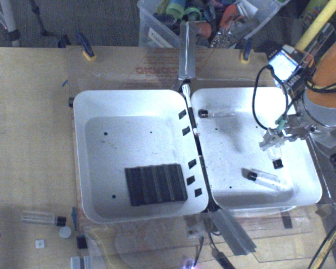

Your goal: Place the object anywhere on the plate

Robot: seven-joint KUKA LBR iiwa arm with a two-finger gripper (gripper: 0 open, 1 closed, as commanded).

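Note:
A dark ribbed plate (155,184) lies flat in the front of the left bin (95,111). My gripper (275,140) hangs over the right side of the right bin (235,198), far from the plate. It is shut on a clear tube (273,150) that hangs down from the fingers, with its black cap (278,163) at the lower end. Two more clear tubes with black caps lie on the right bin's floor. One tube (262,177) is just below the gripper and the other tube (217,114) is at the back left.
A raised divider with black tabs (190,150) separates the bins. A crate of mixed objects (213,7) stands behind the bins. Small loose parts (56,223) lie on the bench at front left. Cables (257,102) loop beside the arm.

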